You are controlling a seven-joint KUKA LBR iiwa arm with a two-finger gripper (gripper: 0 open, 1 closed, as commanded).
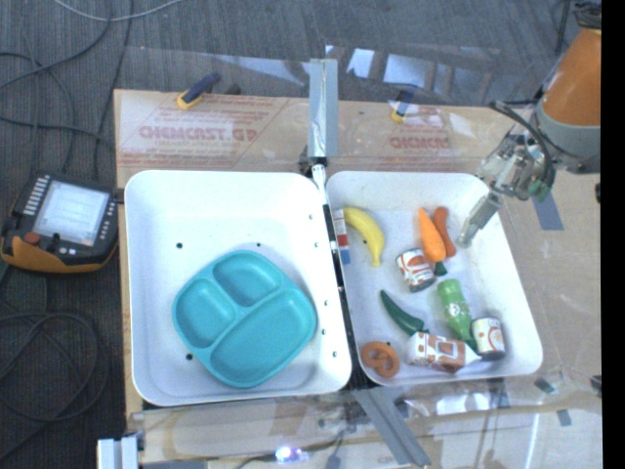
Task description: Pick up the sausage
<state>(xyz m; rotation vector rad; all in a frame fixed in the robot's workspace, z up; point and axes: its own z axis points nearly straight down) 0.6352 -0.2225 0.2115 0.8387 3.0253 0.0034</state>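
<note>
The sausage is a short reddish-brown piece lying in the upper middle of the right bin, pressed against the right side of an orange carrot. My gripper hangs over the bin's upper right part, just to the right of the sausage, a small gap apart, with its tip pointing down and left. Nothing shows in its grasp. The grey arm with the orange band comes in from the upper right.
The right bin also holds a banana, a small can, a green bottle, a green chili, a brown pretzel, a small box and another can. A blue divided plate lies in the left bin.
</note>
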